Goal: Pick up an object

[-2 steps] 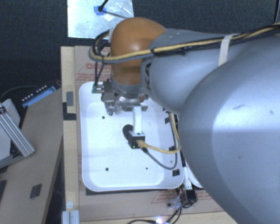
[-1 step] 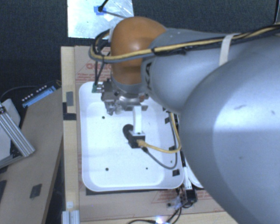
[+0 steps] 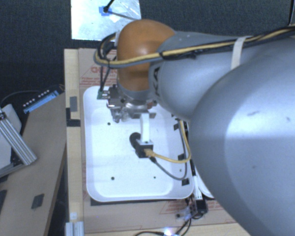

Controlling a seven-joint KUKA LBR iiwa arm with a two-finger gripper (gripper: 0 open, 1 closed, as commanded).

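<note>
gripper (image 3: 119,107) is hovering over the white bin (image 3: 113,159), its open-or-closed state being impossible to tell, with any object for picking probably lying straight beneath it, hidden.

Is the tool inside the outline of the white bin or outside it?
Inside: the tool hangs within the rim of the white bin, near its far end. Whether it touches the floor, I cannot tell.
</note>
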